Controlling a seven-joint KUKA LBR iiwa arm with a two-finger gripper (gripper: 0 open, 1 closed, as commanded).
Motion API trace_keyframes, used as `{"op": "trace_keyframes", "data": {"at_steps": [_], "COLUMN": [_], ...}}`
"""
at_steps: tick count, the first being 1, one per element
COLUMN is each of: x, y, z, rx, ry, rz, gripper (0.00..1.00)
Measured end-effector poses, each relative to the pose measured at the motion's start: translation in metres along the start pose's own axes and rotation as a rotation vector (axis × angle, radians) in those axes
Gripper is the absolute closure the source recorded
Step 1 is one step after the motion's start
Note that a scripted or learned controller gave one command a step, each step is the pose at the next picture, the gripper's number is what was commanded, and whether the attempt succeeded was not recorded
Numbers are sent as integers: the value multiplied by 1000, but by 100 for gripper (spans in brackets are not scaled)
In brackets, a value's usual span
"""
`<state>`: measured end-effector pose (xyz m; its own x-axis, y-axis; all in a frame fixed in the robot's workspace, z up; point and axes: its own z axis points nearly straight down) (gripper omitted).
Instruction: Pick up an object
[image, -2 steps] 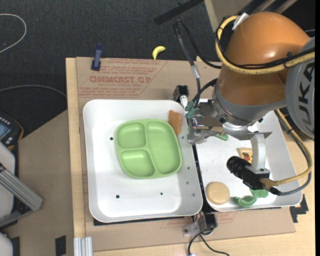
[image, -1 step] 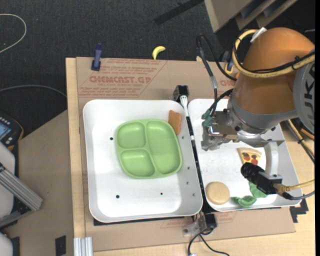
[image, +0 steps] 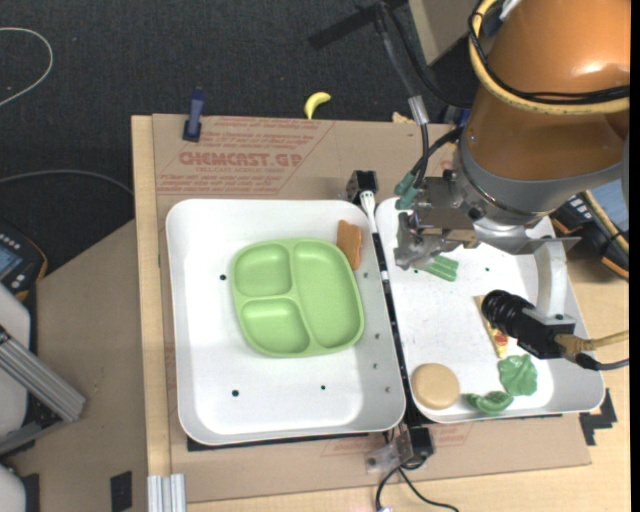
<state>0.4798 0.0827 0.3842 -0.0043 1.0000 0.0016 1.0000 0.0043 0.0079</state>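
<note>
My gripper (image: 413, 252) hangs low over the far left corner of the right bin (image: 470, 330). A small green stick-shaped piece (image: 439, 267) lies on the bin floor just right of the gripper's tip, close to it or touching it. At the near edge of the same bin rests a round tan disc (image: 436, 385). A green leafy piece (image: 518, 374) and a green curved piece (image: 489, 402) lie at the near right. A little yellow and red item (image: 500, 342) sits above the leafy piece.
The left bin (image: 200, 300) holds a green divided plate (image: 297, 297) and a brown-orange piece (image: 349, 242) against its right wall. A yellow banana-shaped toy (image: 317, 102) and a blue clip (image: 193, 116) lie beyond the bins on the cardboard.
</note>
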Motion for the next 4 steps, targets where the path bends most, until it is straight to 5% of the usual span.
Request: {"op": "trace_keyframes", "data": {"at_steps": [1, 2, 4], "x": [38, 7, 19], "y": [1, -2, -1], "z": [-55, 30, 31], "rx": [0, 17, 12], "ry": [1, -5, -2], "rz": [-1, 9, 3], "gripper": [100, 100, 100]}}
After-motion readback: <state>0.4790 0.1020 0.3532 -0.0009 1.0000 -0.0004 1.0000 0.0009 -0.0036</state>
